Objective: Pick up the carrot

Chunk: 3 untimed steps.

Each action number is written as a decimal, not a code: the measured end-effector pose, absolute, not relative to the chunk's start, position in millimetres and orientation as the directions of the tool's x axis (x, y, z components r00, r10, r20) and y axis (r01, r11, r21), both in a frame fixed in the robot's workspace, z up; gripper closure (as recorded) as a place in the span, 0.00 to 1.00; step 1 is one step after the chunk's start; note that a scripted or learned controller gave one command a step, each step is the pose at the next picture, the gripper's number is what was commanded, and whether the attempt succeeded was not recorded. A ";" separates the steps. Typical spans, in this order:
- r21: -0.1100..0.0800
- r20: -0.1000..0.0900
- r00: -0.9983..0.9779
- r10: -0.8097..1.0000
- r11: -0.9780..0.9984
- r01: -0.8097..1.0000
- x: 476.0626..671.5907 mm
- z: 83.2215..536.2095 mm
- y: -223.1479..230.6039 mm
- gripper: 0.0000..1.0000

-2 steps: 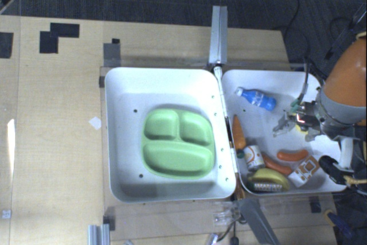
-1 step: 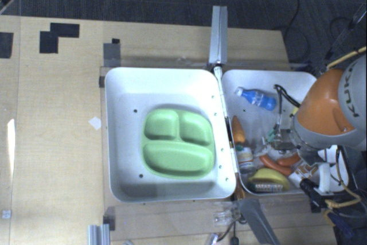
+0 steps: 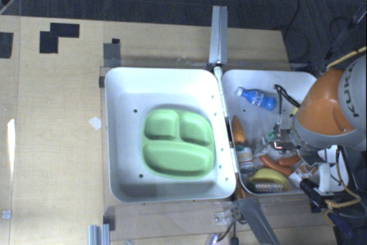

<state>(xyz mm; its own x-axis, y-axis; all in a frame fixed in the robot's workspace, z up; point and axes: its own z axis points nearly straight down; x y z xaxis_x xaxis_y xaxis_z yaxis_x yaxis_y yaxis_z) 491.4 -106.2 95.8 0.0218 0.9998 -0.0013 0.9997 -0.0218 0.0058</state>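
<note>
The carrot [image 3: 279, 162] is lying in the right bin [image 3: 298, 78], just beyond the banana [image 3: 269, 177] and below the pincer [image 3: 277, 143], whose state I cannot tell. It is looking light, stiff and smooth; gripping across its middle seems safest.

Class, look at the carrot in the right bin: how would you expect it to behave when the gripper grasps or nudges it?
The carrot looks rigid and tapered, so it probably holds its shape but may slip from the grip. Its rounded body would likely roll if nudged, though the banana beside it may block that.
</note>
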 end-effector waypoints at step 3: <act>0.006 -0.003 -0.220 0.975 0.220 0.975 511.3 193.4 -145.4 1.00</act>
